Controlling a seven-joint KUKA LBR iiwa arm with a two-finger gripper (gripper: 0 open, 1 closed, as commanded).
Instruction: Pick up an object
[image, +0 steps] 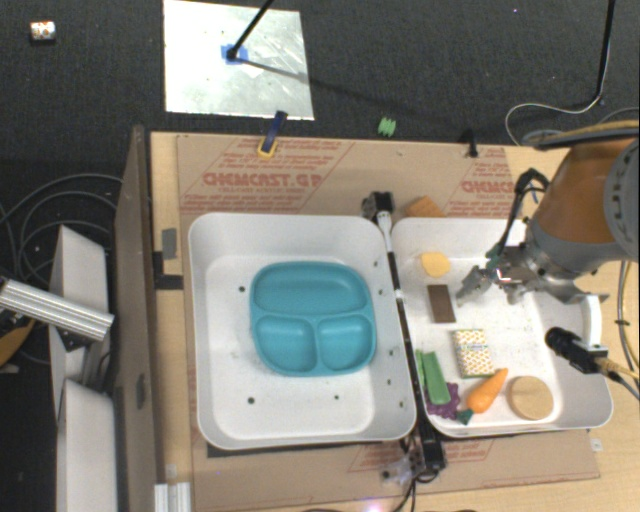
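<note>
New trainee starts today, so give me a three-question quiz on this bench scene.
1. True or false: the blue tray sits in the left bin.
2. What lies beside the carrot, nearer the right bin edge? A) tan disc B) yellow ball C) brown block
3. Fill in: the pincer hovers over the ____ bin.

Key: 1 true; 2 A; 3 right.

High fixed camera, tilted down over the bench.
It takes in both white bins (300, 235) whole; beyond them lies dark floor at the top of frame, and the arm (590, 200) comes in over the right bin from the right side.
</note>
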